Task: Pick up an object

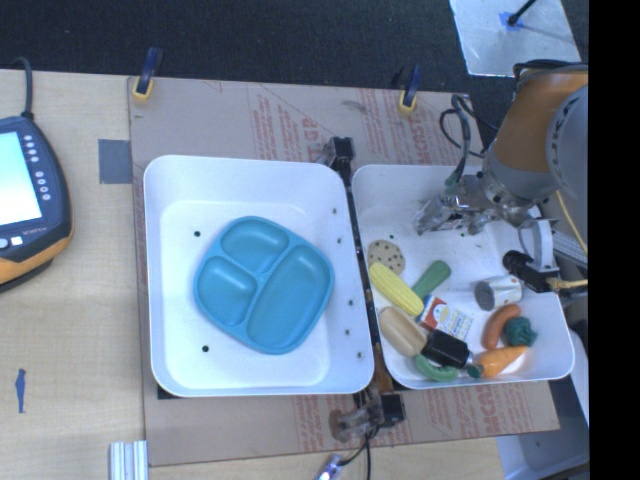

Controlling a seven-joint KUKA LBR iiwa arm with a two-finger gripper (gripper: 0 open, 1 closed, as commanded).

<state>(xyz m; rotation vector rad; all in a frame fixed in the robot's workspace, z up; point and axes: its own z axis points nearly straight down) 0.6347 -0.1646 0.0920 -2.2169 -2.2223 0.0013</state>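
You are at the start: the gripper [452, 215] hovers over the right bin's [400, 182] far end, fingers spread, holding nothing, while the corn [395, 287] and other toys lie unpicked nearer the front.

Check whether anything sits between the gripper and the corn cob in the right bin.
Nothing visible does. The gripper hangs over bare bin floor at the far end of the right bin; the corn cob lies nearer the camera, with a cookie and green pickle flanking it.
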